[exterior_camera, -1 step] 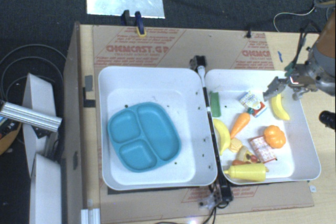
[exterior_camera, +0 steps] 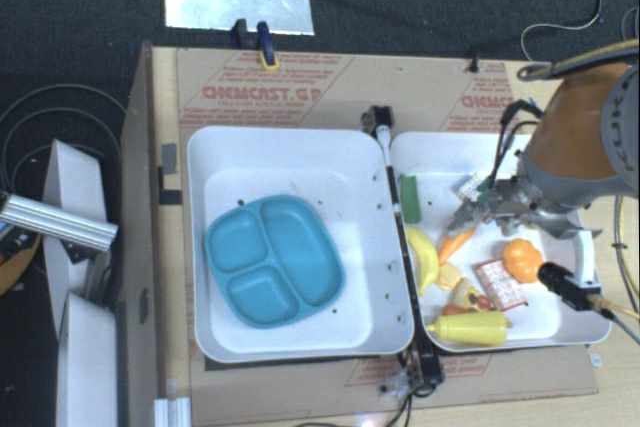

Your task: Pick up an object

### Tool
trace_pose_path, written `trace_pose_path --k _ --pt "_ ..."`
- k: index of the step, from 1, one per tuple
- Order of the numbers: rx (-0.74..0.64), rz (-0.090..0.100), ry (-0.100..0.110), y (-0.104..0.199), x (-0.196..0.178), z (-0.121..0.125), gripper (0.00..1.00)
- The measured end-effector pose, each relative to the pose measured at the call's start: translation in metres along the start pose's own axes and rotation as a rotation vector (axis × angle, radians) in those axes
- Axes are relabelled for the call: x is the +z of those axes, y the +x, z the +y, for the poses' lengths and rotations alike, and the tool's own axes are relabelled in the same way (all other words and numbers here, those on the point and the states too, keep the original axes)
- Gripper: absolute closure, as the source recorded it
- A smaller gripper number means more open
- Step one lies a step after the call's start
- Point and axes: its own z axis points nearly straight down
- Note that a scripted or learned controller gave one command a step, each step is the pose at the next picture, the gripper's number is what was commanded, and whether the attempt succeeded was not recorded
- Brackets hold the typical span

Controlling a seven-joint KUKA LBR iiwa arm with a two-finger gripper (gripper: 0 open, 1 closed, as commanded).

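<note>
Fingers (exterior_camera: 466, 215): mine, low in the right bin (exterior_camera: 440, 155); spread or pressed together, I cannot tell.
Carrot (exterior_camera: 456, 243): just below my fingers, beside the banana (exterior_camera: 424, 257).
Orange (exterior_camera: 521, 258): right of carrot.
Left bin (exterior_camera: 290, 143): blue tray (exterior_camera: 272, 258).

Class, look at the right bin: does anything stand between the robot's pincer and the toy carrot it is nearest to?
Nothing visible does. The pincer hangs in the right bin directly above the carrot, whose upper end sits just under its tips. The banana lies beside the carrot to the left, and the orange to the right, neither in the gap.
</note>
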Motion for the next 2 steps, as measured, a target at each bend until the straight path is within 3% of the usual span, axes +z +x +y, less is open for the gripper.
trace_pose_path --k 1,2 --pt "0.003 -0.007 -0.017 0.011 0.067 0.023 0.00" --pt "0.004 -0.005 -0.014 0.012 0.057 0.022 1.00"
